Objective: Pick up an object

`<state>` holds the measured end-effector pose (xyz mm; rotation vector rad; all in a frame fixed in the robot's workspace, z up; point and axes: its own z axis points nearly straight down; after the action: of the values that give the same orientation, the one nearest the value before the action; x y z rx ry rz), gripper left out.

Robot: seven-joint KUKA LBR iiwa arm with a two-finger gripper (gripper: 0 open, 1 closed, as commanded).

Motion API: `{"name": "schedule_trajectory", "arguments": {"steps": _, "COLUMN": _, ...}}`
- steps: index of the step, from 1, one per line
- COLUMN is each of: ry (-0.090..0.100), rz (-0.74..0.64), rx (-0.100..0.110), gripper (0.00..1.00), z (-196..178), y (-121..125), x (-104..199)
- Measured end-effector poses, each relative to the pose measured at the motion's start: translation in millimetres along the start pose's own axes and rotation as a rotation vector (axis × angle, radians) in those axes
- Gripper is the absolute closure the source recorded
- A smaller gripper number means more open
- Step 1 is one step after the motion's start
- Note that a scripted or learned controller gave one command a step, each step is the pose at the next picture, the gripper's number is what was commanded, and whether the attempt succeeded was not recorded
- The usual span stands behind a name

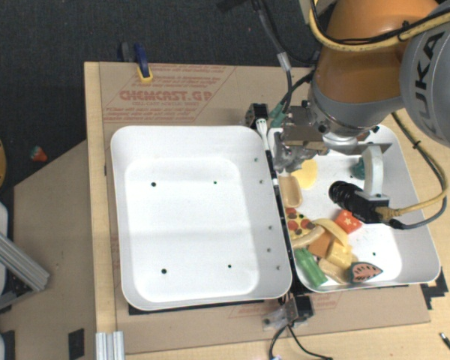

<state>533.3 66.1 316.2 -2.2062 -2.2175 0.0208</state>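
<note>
"CHEMCAST G.P" in red on the brown board (165,94) — "KUKA" letters on the arm (427,58)

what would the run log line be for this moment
arm: over right bin | tool: low at bin's left edge, above toy food pile | grasp: none seen | left bin: no objects

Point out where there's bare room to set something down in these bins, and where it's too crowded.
The left bin has a bare floor from rim to rim: the widest free patch. In the right bin a bare strip lies along the right wall, past the red block. Its left and front are crowded: pizza slice, green piece, watermelon slice; the gripper hangs over the back.
</note>
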Motion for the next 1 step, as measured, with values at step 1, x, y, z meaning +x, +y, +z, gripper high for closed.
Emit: {"name": "schedule_trajectory", "arguments": {"steps": 1, "ry": 0.007, "rz": -0.004, "rx": -0.038, "gripper": 1.0, "z": -157.3, "y": 11.4, "x": 71.2}}
